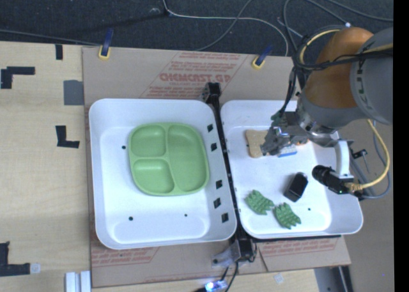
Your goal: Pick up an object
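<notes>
Cardboard-covered desk (185,70), right white bin (319,223): end effector (279,140) low beside flat tan piece (254,143), grip state unclear; approach step, next needs a centred descent and close.

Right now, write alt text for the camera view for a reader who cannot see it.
A grey robot arm with an orange band reaches into the right white bin, its gripper over a flat tan piece. Nearer the camera lie a small black block and two green leafy toys. The left white bin holds a green divided plate.
</notes>
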{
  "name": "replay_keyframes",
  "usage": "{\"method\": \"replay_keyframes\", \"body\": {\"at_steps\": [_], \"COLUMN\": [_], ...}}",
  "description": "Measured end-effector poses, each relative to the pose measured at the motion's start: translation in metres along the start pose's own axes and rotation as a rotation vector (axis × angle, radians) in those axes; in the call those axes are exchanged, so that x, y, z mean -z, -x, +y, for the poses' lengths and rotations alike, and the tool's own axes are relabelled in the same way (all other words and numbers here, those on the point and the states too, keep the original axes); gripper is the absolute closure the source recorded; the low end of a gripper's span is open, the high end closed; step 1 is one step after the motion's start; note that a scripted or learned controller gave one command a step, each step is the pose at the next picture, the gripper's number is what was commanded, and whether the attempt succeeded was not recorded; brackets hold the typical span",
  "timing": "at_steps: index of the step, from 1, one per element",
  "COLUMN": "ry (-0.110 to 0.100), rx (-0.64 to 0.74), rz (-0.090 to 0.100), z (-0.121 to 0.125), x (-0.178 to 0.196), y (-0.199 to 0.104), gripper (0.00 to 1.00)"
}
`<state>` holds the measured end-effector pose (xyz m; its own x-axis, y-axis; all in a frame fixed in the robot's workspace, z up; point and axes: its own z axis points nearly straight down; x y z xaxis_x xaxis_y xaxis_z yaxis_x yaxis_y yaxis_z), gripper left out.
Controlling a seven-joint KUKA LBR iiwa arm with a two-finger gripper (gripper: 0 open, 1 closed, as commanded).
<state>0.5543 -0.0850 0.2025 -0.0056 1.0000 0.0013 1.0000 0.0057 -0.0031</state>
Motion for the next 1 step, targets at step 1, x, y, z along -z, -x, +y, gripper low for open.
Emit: {"method": "replay_keyframes", "body": {"at_steps": [1], "ry": [0.002], "rx": [0.001], "rz": [0.001], "z": [-0.007], "x": [0.0127], "y": [-0.049], "gripper": [1.0]}}
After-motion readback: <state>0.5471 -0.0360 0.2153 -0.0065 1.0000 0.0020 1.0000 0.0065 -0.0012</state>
